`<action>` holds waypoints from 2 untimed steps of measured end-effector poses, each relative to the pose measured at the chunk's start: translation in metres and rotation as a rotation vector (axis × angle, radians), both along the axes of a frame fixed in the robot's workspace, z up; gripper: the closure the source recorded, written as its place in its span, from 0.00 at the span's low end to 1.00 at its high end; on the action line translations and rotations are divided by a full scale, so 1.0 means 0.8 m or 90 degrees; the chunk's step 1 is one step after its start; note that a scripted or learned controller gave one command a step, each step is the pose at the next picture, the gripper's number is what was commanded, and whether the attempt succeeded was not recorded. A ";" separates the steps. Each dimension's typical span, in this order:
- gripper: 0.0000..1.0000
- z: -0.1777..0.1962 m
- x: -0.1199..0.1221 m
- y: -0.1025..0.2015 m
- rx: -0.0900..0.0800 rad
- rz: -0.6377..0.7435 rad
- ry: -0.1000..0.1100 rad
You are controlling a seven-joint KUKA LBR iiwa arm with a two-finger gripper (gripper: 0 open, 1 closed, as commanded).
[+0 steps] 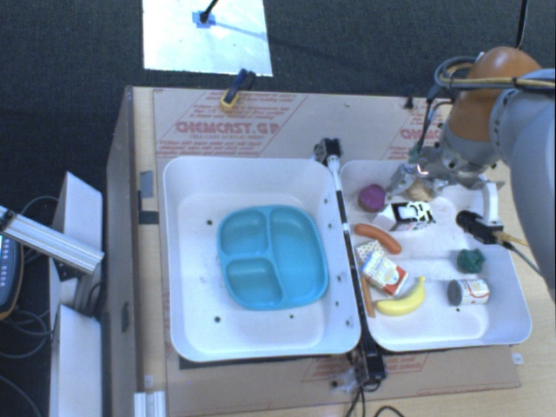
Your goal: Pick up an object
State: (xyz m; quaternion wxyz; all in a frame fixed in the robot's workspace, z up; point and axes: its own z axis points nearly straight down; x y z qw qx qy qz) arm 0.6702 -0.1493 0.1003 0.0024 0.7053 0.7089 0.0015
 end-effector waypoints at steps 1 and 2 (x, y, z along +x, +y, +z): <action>0.00 -0.014 -0.079 0.074 0.000 0.000 -0.003; 0.00 -0.019 -0.052 0.079 0.001 0.000 0.002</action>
